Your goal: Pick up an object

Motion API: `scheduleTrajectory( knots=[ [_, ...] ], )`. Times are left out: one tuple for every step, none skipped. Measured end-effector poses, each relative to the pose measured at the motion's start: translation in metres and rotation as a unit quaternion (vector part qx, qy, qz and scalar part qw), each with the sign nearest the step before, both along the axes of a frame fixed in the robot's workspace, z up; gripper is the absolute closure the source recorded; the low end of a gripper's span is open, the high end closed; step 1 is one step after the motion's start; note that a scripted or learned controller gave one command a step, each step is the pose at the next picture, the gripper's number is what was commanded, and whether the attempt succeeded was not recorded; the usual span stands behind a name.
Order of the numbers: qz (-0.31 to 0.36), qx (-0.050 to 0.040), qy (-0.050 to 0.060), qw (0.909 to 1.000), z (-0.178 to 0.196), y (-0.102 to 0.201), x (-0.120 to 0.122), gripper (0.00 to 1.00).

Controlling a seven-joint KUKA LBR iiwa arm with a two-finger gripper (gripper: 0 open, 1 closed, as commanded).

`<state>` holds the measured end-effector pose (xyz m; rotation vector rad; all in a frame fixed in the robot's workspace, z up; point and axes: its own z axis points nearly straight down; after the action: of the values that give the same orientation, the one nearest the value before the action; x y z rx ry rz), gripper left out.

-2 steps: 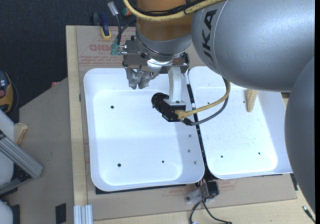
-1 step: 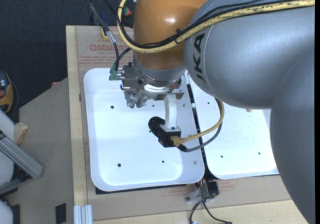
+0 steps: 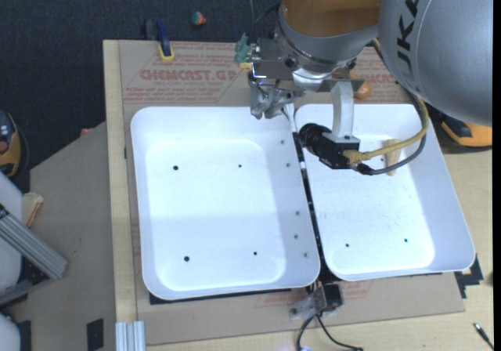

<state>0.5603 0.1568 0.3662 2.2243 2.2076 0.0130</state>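
The grey arm with its orange band fills the upper right and hangs high over the bins. My gripper shows as a small metal tip below the wrist, over the back edge of the left bin near the divider. Nothing can be seen in it. A black unit with a yellow cable hangs from the wrist over the right bin. A small pale item lies in the right bin's back part, partly behind the cable; what it is I cannot tell.
The bins rest on a brown board with red lettering. A blue and yellow clamp sits at its back edge, a small coloured item on the dark floor behind. An orange bit peeks out by the arm.
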Motion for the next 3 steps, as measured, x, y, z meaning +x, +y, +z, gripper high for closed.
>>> scheduleTrajectory(
  knots=[
    [0.004,-0.0012,0.011,0.9999,-0.068,0.011,-0.051,1.0],
    [0.001,-0.0002,0.0,1.0,0.01,-0.04,-0.014,1.0],
    [0.0,-0.0007,0.008,1.0,0.001,-0.099,-0.045,1.0]
  ],
)
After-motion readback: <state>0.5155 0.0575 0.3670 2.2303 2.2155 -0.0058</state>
